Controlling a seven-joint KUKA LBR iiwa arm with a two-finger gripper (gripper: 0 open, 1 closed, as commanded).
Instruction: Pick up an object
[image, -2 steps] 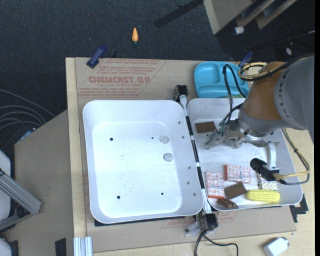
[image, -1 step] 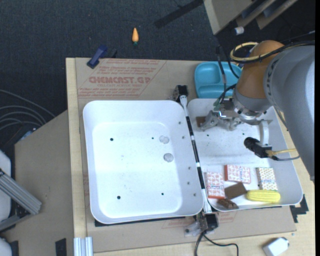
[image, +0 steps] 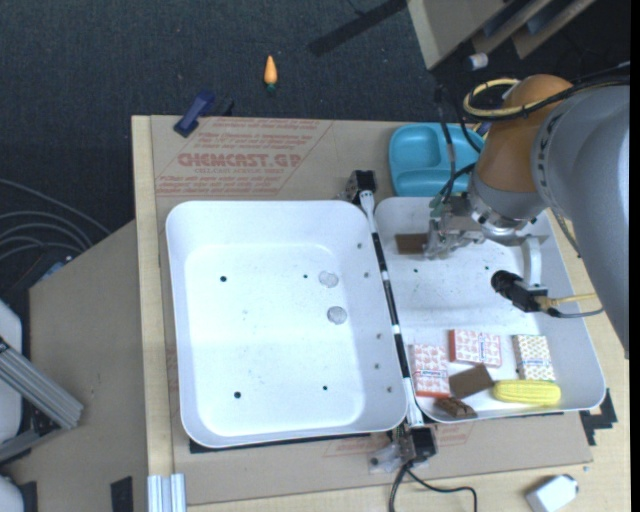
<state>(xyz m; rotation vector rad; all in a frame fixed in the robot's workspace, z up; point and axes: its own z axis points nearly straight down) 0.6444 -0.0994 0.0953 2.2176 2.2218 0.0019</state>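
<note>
Overhead slant view of the bench. Two shallow white bins sit side by side on a board: the left bin (image: 200, 330) holds no graspable objects, only small marks on its floor, while the right bin (image: 580, 340) carries all the candidate objects. The KUKA arm (image: 520, 140) reaches in from the right and bends down over the far end of the right bin, placing the gripper (image: 443, 240) low at the bin floor. Just to its left lies a small brown block (image: 408, 243), the likeliest target of the pick; whether the gripper touches it cannot be made out. Whether the pincer stands apart or together cannot be told, since the wrist body hides it from above. The remaining objects cluster at the near end of the right bin, well apart from the gripper: three patterned red-and-white cards (image: 478, 348) in a row, a second brown block (image: 470, 380), and a yellow corn cob (image: 528, 393). A black cable fitting (image: 512, 288) hangs between the gripper and this cluster. A turquoise dish (image: 420, 160) rests beyond the far rim, outside the bins. In judgement, the pick is at the approach or closing stage; nothing is lifted.
</note>
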